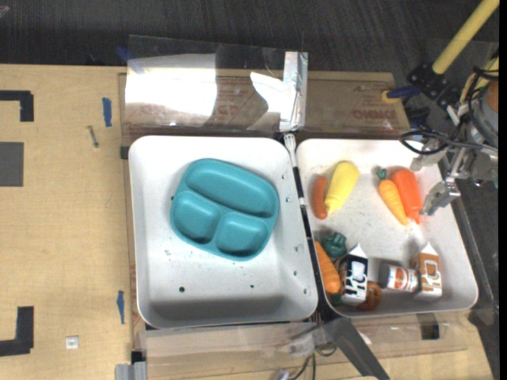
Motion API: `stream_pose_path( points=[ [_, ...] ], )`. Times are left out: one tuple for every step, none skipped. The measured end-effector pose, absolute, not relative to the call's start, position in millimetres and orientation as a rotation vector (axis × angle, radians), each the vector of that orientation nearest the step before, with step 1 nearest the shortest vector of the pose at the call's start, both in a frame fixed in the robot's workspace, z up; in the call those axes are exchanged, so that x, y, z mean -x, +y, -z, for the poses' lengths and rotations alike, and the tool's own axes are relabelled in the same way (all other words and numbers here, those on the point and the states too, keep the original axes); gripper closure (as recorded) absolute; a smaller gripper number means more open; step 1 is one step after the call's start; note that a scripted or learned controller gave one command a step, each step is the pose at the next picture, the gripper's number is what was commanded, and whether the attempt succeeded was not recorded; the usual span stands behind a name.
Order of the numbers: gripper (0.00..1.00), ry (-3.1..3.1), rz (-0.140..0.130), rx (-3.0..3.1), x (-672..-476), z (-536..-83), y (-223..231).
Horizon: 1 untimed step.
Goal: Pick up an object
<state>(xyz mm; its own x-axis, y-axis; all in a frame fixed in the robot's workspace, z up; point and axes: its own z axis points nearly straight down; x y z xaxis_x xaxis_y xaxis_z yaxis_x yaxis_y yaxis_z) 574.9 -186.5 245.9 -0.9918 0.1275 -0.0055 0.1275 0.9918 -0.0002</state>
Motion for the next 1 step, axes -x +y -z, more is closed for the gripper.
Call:
stream_pose_path(
  points=[
    [0.0,3.141,-0.006,0.151,-536.7,-101.6,-216.5]
  ],
)
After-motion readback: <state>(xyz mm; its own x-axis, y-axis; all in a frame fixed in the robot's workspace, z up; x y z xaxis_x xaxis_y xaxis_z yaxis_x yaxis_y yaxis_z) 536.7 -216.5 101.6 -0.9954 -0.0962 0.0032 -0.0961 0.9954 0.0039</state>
